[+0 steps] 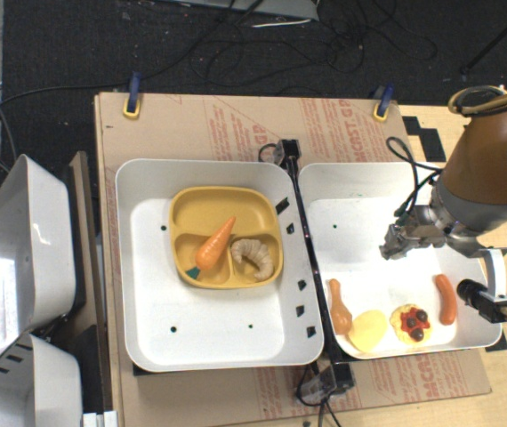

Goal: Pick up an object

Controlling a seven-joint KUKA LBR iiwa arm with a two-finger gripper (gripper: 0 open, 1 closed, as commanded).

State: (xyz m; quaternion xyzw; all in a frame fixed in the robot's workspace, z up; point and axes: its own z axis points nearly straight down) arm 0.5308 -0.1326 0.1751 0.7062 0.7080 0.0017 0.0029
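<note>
Toy food lot, two white bins on counter; claw poised over the right bin, nothing between its fingers, spread too indistinct to tell.

Right bin, near edge: orange drumstick, slim neck widening to a bulb; pale yellow disc touching it, flat and smooth; round tart with dark berries on top; red-orange sausage, short cylinder, lying apart from the rest. All appear moulded plastic: likely light, rigid, somewhat slippery. The sausage looks the easiest pick, taken across its middle; the flat disc offers little to grip. Left bin: yellow divided plate holding a tapered carrot and a ridged, curled shrimp.
</note>
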